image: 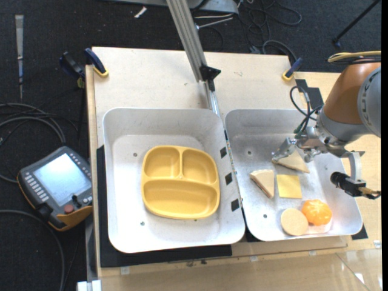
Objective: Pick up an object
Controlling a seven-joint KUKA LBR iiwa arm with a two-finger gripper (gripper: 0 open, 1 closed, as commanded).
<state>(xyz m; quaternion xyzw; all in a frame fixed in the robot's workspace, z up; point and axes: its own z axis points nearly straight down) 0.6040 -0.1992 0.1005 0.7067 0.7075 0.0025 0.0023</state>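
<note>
My gripper [298,151] is low in the right bin [254,132], near its back right, directly over a tan wedge of bread [293,164] that lies on the bin floor. The wedge's upper edge is hidden under the gripper, and I cannot see whether it is touched. Other pieces in this bin are a second tan bread wedge [262,181], a square yellow cheese slice [289,186], a round pale cracker [294,222] and an orange fruit [316,213].
A yellow divided plate [180,182] lies in the left bin [121,162]. A grey metal pole [193,41] slants down to the ridge between the bins. The arm [354,99] with its orange band covers the right bin's far right corner.
</note>
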